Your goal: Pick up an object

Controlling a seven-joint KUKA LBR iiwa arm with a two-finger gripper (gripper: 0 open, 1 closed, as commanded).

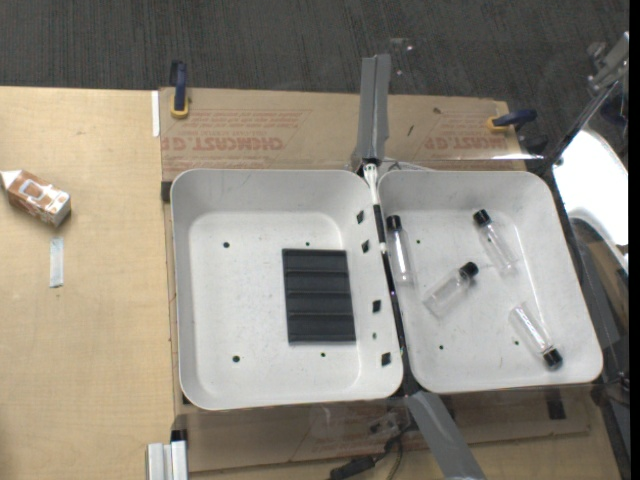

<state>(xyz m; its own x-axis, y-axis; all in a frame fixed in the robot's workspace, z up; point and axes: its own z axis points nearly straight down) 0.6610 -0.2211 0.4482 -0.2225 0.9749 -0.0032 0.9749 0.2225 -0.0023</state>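
Note:
A black ribbed rectangular block [319, 295] lies flat in the middle of the left bin [200, 228]. The right bin [540, 203] holds several clear vials with black caps. One vial [397, 251] lies along that bin's left wall, a second [495, 238] toward the back, a third [450, 288] near the middle, and one more [534, 334] at the front right corner. The vials lie apart from each other.
A grey and white part of the arm [600, 178] stands at the right edge, beside the right bin. A small printed box [38, 198] and a white strip [56, 264] lie on the wooden bench at left. Blue clamps [178, 88] [515, 120] hold the cardboard behind the bins.

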